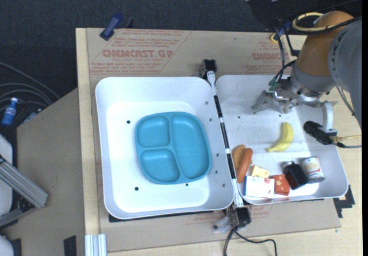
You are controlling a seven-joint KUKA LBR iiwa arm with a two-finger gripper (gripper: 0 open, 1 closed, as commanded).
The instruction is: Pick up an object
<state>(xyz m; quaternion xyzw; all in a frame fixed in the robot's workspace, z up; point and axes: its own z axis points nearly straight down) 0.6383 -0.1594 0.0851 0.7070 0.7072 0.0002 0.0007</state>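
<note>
The grey robot arm with the orange band (322, 48) reaches in over the upper part of the right shallow white plastic bin (241, 91). Its metal two-finger gripper (279, 100) hangs low above the bare floor of this bin. The claw is spread wide: one finger (261, 103) points to the left, the other is more to the right, and nothing is between them.

The small yellow plastic banana (282, 137) lies on the bin floor, near the gripper but below it and a little to its right, not touching it. All other things are farther from the gripper, along the lower part of the same bin. An orange carrot-shaped toy (243, 161) lies beside the bin's left wall. A white and red flat box (261, 186) lies just below the carrot, with a small yellow block (260, 172) on its upper edge. A black block (295, 175) is just right of the box, and a small round can with a printed label (312, 168) is touching or almost touching the black block.

The left shallow white plastic bin (109, 134) holds a light blue plastic plate with three compartments (172, 146), well apart from the gripper.
</note>
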